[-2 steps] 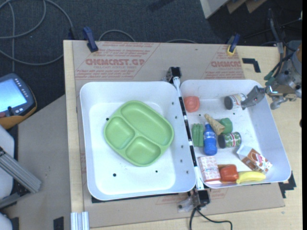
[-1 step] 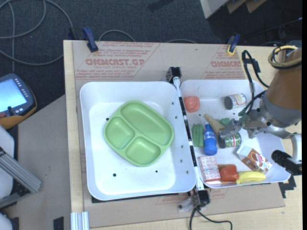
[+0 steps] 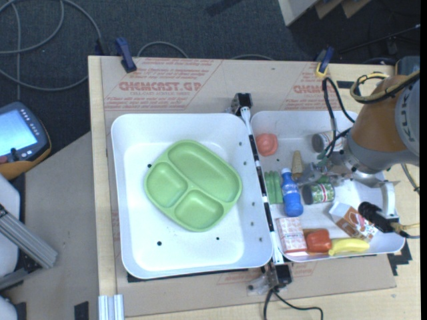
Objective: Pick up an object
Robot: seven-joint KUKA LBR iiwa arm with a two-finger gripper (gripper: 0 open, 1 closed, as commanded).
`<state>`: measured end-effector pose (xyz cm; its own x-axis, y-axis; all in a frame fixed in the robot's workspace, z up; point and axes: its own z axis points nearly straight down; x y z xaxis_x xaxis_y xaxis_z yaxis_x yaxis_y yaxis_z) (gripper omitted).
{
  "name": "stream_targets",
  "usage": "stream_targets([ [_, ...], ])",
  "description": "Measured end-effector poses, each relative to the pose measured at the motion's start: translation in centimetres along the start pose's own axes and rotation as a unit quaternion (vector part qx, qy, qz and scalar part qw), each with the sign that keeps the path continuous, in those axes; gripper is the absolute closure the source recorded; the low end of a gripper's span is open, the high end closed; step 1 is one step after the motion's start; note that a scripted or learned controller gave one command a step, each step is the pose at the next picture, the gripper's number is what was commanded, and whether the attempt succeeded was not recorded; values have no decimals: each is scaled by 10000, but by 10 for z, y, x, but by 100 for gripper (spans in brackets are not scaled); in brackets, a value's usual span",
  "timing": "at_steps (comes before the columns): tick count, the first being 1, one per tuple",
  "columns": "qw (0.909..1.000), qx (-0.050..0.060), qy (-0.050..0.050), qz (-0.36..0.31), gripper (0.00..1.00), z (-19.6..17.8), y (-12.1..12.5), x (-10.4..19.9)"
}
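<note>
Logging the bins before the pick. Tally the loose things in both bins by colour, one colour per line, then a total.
Green: 3, the plate, a pack, a can
Blue: 1, a bottle
Yellow: 1, a banana
Red or orange: 2, a block, a round toy
Mixed print: 2, a box, a packet
Grey: 1, a cylinder
Total: 10

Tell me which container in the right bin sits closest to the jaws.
The small can with the green and red label, lying on its side just below the gripper. The blue bottle lies farther left, toward the divider, beside the green item.
</note>
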<state>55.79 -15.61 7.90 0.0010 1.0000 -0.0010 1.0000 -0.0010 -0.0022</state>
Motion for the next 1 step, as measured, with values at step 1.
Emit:
stream_targets([
  [1, 10000, -29, -3, 1, 100, -16, 1, 0],
])
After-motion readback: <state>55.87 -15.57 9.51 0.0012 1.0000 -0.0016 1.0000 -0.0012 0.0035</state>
